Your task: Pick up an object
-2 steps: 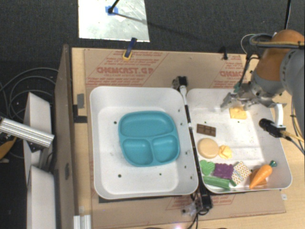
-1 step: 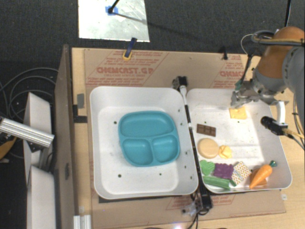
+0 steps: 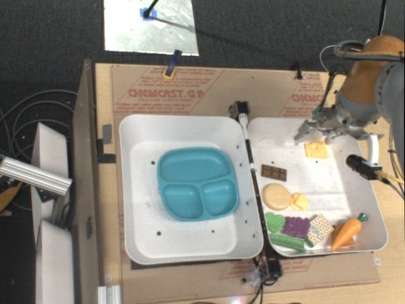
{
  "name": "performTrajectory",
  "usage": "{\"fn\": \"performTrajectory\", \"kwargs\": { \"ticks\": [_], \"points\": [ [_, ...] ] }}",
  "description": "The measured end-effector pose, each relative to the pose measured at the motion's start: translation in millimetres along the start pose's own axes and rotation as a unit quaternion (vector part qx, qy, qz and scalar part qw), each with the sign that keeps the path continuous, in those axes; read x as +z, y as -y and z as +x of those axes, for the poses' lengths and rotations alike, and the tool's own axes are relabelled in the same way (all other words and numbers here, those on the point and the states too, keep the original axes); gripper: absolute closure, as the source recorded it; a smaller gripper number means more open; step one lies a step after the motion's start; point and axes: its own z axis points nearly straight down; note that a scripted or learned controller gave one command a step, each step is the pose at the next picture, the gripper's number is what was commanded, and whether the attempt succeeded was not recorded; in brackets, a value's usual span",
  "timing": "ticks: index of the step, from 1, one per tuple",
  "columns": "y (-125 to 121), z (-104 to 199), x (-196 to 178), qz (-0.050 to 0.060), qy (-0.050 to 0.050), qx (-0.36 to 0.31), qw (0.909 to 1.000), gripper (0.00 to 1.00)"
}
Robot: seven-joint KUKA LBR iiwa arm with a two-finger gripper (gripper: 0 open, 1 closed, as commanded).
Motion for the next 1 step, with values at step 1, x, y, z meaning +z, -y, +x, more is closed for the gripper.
{"fn": "performTrajectory", "kwargs": {
  "ticks": [1],
  "points": [
    [-6.6,-5.8,22.6,0.005,-0.002,0.000,1.0000,0.00]
  ]
}}
